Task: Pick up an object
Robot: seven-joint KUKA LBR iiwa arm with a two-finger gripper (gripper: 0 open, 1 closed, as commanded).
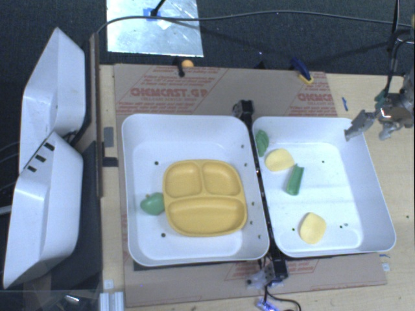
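fingers [358, 125] — grey metal | wrist — silvery, dark cable above

The arm [403, 105] is cut off by the right edge; the green piece [152, 203] hides partly behind the yellow tray [204, 196].

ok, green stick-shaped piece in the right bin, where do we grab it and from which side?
Grip the green stick-shaped piece across its narrow middle, coming straight down. It lies flat on the right white bin floor, long axis running top to bottom with a slight tilt, so close across the short width. The pale yellow piece lies close above its top end; stay mid-length.
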